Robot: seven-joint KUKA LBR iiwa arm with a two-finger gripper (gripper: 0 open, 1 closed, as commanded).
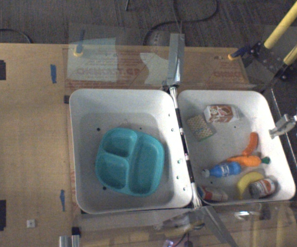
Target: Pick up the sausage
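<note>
The sausage (249, 143) lies in my right-hand bin (272, 104), a short orange-red piece tilted toward the bin's right wall. Its lower end touches the carrot (249, 161), which lies crosswise just below it, green top pointing right. The blue bottle (223, 170) sits against the carrot's left tip, the banana (246, 183) curves beneath it, and a can (264, 188) rests at the banana's right end. A small red-and-white bottle (212, 194) hugs the front corner. Farther back, well apart, are a brown carton (220, 113) and a tan waffle (200, 127). The left bin (87, 107) carries a teal divided plate (130, 161). My gripper (292, 122) hangs over the right rim; I cannot tell how it stands.
</note>
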